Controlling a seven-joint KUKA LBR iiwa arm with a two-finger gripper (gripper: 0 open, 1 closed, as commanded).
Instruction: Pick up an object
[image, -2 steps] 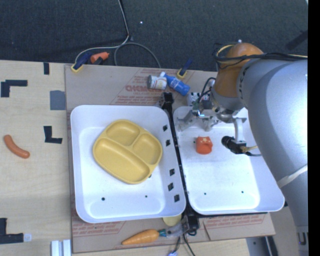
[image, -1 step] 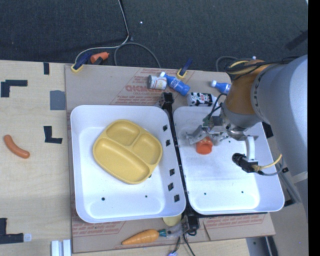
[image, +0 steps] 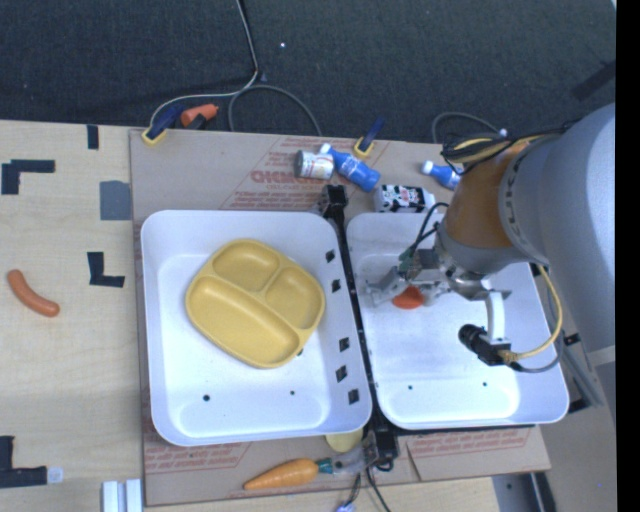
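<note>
A small orange-red object (image: 407, 298) lies in the right bin (image: 450, 400), near its upper left. The gripper (image: 392, 289) is low over it, touching or nearly so; whether the jaws are spread or pinching it cannot be told. In the left bin (image: 200, 410) sits a yellow divided plate (image: 255, 301). A carrot (image: 283, 474) lies on the desk (image: 60, 400) below.

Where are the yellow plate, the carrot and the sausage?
Yellow plate (image: 256, 301), camera view, on the middle ridge between its sections.
Carrot (image: 281, 475), camera view, on the middle of its orange body.
Sausage (image: 32, 293), camera view, on its middle.
</note>
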